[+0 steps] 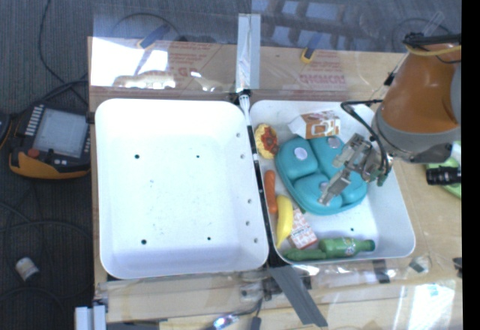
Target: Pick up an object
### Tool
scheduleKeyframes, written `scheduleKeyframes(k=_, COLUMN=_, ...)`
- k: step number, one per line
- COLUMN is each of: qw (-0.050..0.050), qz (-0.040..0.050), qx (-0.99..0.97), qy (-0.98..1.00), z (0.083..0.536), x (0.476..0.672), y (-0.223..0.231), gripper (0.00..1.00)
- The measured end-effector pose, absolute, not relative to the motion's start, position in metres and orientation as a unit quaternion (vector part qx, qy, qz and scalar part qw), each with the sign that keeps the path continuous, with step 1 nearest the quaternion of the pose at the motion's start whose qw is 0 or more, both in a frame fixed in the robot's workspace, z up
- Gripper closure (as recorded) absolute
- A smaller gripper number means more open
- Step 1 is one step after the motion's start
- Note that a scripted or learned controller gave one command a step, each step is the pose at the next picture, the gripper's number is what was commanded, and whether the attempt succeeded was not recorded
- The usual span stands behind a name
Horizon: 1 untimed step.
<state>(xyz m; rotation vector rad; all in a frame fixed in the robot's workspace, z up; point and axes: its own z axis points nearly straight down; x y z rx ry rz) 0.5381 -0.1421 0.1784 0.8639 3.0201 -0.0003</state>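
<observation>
Risk first: the gripper [346,171] hovers over the teal plastic tray [315,171] mid right bin [394,235] — smooth, broad and lobed, likely too wide to pinch, so a slip is plausible. Whether it is apart or together can't be told. Crowding adds snag risk — green bottle [330,247] at 6 o'clock of the tray, glossy yellow banana [284,220] at 8, carrot [270,184] at 9, carton [320,125] at 12. Nothing gripped.
</observation>
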Motion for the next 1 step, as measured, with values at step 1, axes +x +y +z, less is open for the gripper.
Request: scheduleKeyframes(k=1, qw=0.011, qz=0.0028, qx=0.414, qy=0.910, z=0.1111, x=0.5299, y=-0.1340, gripper=0.00)
